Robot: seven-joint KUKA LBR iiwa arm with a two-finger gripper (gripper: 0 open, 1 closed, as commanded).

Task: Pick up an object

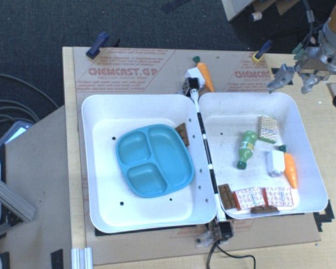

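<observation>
- The end effector (295, 78) is hanging spread apart, gripping nothing, above the right bin's (309, 129) far rim.
- A green bottle (246, 148) with a yellow label is lying below-left of it, inside that bin.

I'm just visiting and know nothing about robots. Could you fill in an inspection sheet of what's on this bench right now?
Surface: board-covered bench bearing left bin and right bin.
Job's things: green bottle, carrot, white block, patterned packets in right bin.
Clutter: blue divided plate in left bin; second carrot on the bench.
Grippers: end effector above right bin's far corner, open, holding nothing.
Cables: black cable at front edge.
Surroundings: dark carpet.
</observation>
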